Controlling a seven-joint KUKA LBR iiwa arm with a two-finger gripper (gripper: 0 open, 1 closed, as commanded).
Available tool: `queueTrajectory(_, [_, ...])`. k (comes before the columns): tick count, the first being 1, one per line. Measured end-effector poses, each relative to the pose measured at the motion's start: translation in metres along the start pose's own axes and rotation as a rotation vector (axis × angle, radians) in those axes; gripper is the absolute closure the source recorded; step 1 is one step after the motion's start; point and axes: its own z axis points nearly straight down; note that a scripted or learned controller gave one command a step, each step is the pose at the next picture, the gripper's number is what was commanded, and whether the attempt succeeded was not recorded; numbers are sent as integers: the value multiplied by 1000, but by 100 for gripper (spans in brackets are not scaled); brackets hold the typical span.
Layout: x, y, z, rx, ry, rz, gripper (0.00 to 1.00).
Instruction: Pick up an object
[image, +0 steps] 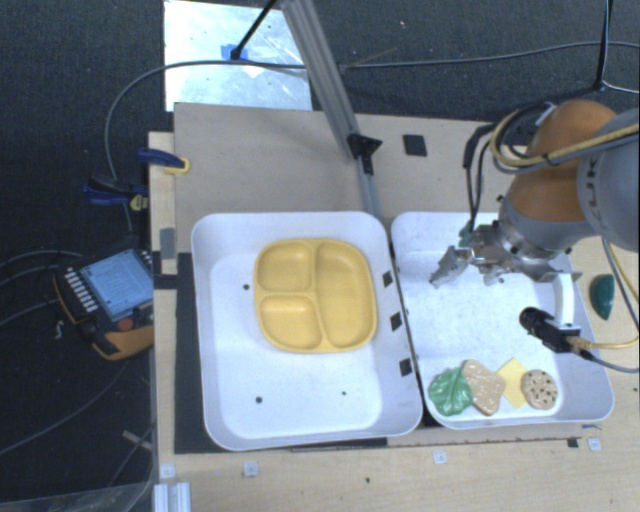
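Gripper (452, 266) above the right bin (425, 235); whether open or closed, cannot tell. Leaf (451, 391), toast (485, 386), cheese (513, 381), cookie (540, 388) line the near edge.

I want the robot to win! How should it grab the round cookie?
Probably straight from above, fingers pinching across the round cookie along the free edges. It lies flat in the right bin, touching the yellow cheese slice on its left and close to the bin's wall, so side approaches look blocked.
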Motion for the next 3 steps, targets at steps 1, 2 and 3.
queueTrajectory(1, [2, -7, 45, 0, 0, 0, 0])
queueTrajectory(2, [2, -6, 32, -6, -1, 1, 100])
queueTrajectory(3, [6, -3, -32, -11, -1, -4, 100])
